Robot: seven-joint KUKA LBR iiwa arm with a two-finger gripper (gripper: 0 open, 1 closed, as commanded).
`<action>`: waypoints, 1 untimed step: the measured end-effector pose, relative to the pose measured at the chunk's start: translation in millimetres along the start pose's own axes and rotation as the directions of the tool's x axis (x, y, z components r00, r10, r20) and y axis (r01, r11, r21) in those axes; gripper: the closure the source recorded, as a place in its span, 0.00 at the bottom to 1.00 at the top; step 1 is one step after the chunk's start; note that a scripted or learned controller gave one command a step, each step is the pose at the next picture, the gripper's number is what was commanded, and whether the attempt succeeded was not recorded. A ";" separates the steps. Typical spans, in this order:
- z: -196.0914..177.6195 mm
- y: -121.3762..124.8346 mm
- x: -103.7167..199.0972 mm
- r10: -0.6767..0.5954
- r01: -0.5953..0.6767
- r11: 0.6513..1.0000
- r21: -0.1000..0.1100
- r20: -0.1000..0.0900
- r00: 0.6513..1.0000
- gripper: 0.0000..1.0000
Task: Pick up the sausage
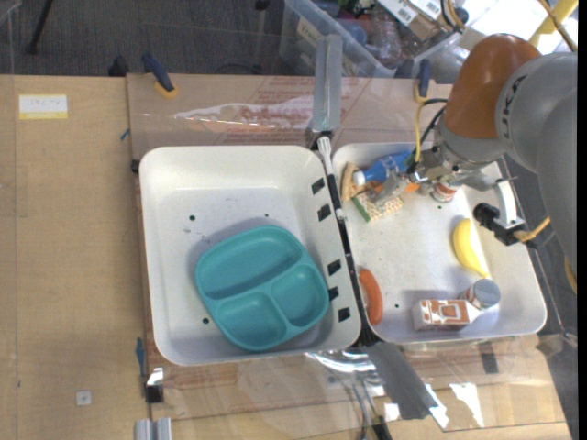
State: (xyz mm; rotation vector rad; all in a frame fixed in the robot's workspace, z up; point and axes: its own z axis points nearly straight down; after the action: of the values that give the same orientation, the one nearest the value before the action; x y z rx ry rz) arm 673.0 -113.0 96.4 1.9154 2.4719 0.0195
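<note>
The sausage [371, 296], orange-red and slightly curved, lies along the left wall of the right bin [527, 287], near its front. My gripper [433, 180] hangs over the back of that same bin, well behind and to the right of the sausage. It is close to a small heap of items there. The grey arm with its orange band [491, 67] covers the bin's back right corner.
In the right bin lie a banana [470, 246], a small brown carton [445, 313], a grey can [484, 293] and a blue packet with a waffle-like piece [381, 186]. The left bin [174, 204] holds a teal divided plate [261, 287].
</note>
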 end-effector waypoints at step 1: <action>-13.1 2.3 0.1 -0.002 0.002 1.000 -0.006 0.003 1.000 1.00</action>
State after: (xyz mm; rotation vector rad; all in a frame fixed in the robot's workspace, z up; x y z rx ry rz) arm 675.0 -112.3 109.5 1.9101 2.4690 0.0240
